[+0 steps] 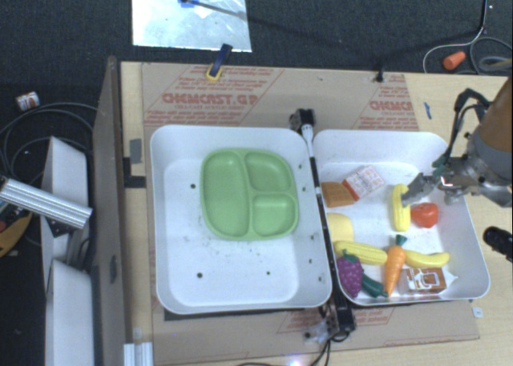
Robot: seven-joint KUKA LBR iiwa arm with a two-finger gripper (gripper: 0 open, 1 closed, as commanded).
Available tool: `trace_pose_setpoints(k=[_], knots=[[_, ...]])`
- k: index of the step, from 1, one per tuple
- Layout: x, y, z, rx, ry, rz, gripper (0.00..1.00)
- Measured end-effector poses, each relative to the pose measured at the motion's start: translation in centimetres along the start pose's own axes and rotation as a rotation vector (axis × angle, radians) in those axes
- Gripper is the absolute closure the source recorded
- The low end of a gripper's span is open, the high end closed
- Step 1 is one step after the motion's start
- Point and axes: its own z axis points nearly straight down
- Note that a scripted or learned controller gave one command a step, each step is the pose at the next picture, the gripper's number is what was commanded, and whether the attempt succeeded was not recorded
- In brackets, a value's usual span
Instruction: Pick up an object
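My gripper (pixel 428 186) hangs over the right side of the right bin (pixel 465 236), reaching in from the right. Directly below it lies a red toy tomato (pixel 425 215), and an upright yellow toy (pixel 399 207) stands just to its left. Nothing shows as held. Also in this bin are an orange block (pixel 338 193), a white packet with red print (pixel 365 180), a carrot (pixel 393 264), purple grapes (pixel 350 274), two yellow banana-like toys (pixel 361 252) (pixel 429 259) and a small orange-and-white carton (pixel 423 279).
The left bin (pixel 180 220) holds a green divided plate (pixel 248 195). A ridge where the two bins meet (pixel 315 196) runs down the middle. Cables and an orange object (pixel 454 58) lie on the floor at the far right.
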Motion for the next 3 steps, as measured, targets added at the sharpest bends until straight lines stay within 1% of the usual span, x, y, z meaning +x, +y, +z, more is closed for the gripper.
trace_pose_setpoints(k=[1,2,3], knots=[[0.3,4.8,11.7,0.006,0.002,-0.004,0.00],[-2.7,3.2,6.6,-0.003,-0.003,0.004,0.00],[-0.1,3.0,13.2,0.003,0.001,-0.001,0.00]])
